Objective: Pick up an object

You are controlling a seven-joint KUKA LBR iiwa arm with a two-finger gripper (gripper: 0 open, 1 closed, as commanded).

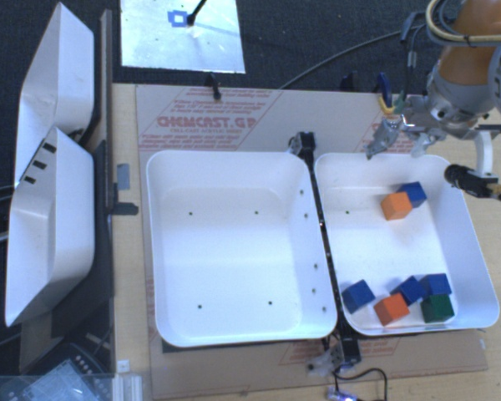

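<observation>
A dark carpeted floor surrounds a pale wooden bench [234, 115] that carries two shallow white bins side by side. The left bin [163, 249] has nothing for the arm to take, so the work lies in the right bin [476, 249], where the blocks are scattered. An orange block [395, 205] touches a blue block [414, 194] in the far part of that bin. Along the near wall sit a lone blue block [357, 295], then a tight cluster further right: a second orange block [392, 308], two blue cubes [424, 287] and a green block [437, 308]. The gripper [398, 141] hangs above the bin's far rim, its two fingers spread apart with nothing between them. That open, raised pose probably suits a descent; the far orange block is nearest, though its blue neighbour crowds one side.
</observation>
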